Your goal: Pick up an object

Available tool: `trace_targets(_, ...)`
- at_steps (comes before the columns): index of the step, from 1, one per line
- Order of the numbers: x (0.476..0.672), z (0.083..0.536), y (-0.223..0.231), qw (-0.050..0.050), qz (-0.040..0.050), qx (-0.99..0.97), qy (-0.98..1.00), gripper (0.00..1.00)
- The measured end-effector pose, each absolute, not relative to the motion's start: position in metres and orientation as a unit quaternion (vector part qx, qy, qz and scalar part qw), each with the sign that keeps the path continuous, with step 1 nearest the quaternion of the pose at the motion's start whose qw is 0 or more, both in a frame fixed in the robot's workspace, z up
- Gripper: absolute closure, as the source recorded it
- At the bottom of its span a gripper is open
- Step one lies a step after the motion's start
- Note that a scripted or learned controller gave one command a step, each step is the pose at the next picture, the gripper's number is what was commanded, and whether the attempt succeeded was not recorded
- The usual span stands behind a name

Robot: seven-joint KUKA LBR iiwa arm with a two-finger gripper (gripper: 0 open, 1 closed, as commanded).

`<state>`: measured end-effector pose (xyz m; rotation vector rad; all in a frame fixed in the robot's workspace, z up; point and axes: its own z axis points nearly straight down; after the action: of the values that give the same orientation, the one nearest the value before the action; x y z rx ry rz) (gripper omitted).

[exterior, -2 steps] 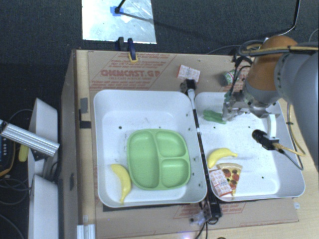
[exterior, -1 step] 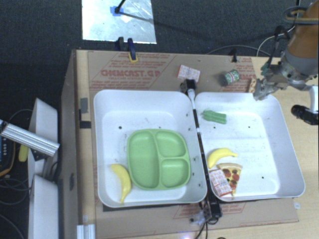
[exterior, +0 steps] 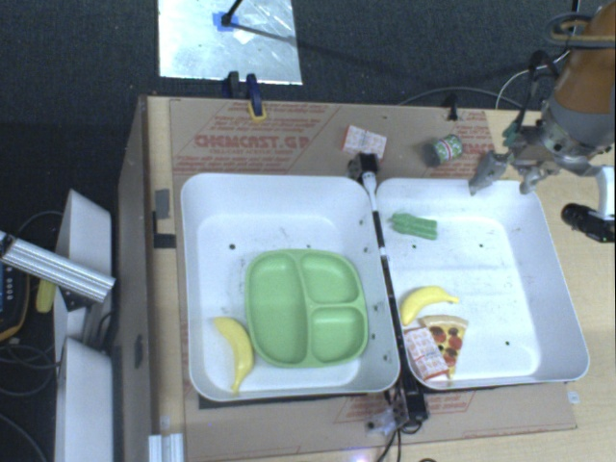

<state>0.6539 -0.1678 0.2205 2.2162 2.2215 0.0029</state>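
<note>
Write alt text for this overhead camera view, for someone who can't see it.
A robot arm's end effector hangs open above the far right corner of the right bin, holding nothing. That bin contains a green pod toy, a banana and a pizza slice; the left bin holds a green divided plate and another banana.

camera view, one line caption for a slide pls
Pincer open above the right bin's far rim; a green plate and banana sit in the left bin.
</note>
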Motion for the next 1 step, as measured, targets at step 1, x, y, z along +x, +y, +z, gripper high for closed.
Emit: trace_targets(1, 0.6682, 0.1452, -0.1286, -0.001, 0.0, 0.705, 0.709, 0.0)
